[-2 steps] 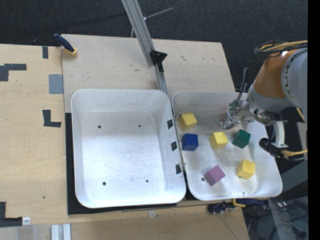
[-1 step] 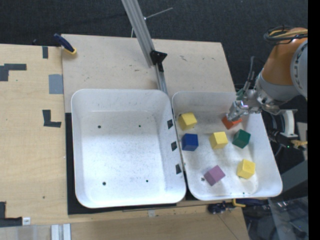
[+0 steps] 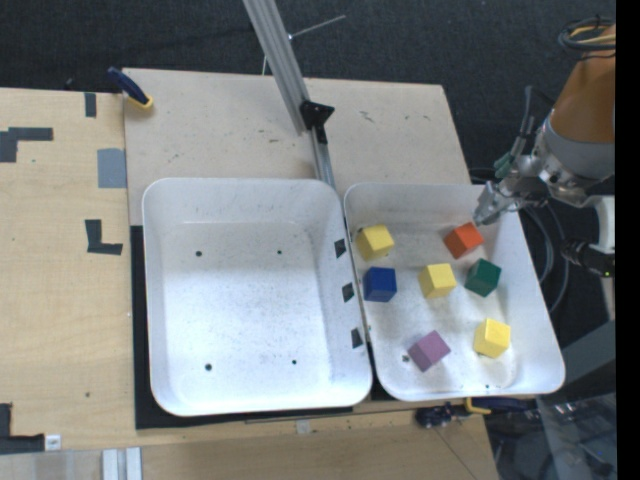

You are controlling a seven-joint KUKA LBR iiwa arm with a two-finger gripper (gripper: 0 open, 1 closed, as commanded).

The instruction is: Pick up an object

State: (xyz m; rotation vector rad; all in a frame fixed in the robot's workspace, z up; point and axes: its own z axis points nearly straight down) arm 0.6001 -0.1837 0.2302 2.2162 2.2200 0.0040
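White plastic forms the two shallow bins that we see side by side on the table; the left bin has a speckled floor, and the right bin carries seven small cubes. We count a yellow cube at its far left with a blue cube just nearer than it, a second yellow cube at the middle, a green cube to the right of that one, a purple cube near the front, and a third yellow cube at the near right. An orange cube lies toward the far right of this bin, and the claw hangs just beyond it at the far right rim, close to the cube; we cannot tell whether they touch, and nothing shows between the tips. At this size we cannot tell if the claw is open or closed. We see the grey arm reach in from the right, its orange band above the wrist. A slanted metal rail crosses the far side of the table, ending in a black clamp above the seam between the bins. A blue and yellow clip lies at the far left corner of the board.
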